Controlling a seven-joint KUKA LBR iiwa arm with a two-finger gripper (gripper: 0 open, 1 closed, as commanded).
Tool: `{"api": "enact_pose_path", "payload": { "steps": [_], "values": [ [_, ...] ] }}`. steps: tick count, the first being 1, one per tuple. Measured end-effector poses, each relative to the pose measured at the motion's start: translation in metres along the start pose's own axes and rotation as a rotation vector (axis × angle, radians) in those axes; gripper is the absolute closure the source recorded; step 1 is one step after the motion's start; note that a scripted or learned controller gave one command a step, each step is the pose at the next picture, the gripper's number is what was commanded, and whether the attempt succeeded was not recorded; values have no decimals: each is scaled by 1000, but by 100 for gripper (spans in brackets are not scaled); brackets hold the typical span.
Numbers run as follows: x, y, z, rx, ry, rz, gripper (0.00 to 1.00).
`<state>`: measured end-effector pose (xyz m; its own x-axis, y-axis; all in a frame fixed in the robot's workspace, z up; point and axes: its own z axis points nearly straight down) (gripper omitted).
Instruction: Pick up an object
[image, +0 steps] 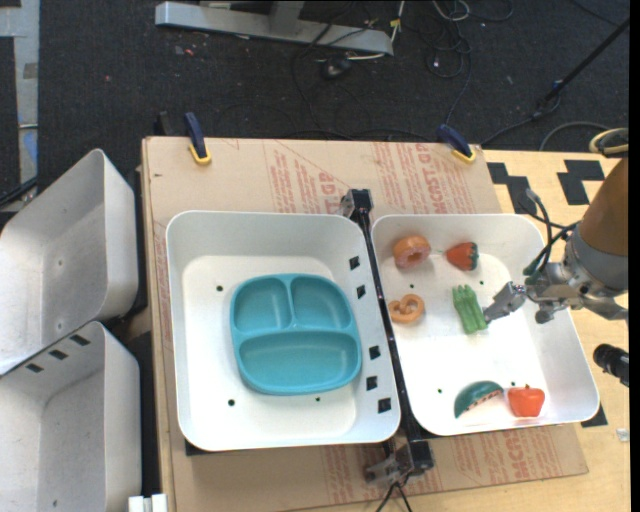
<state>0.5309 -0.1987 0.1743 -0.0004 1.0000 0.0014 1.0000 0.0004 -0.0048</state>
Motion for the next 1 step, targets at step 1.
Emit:
{"api": "enact_pose_path", "payload": {
  "steps": [1],
  "values": [
    [6,8,57,0,0,-2,0]
  ]
}}
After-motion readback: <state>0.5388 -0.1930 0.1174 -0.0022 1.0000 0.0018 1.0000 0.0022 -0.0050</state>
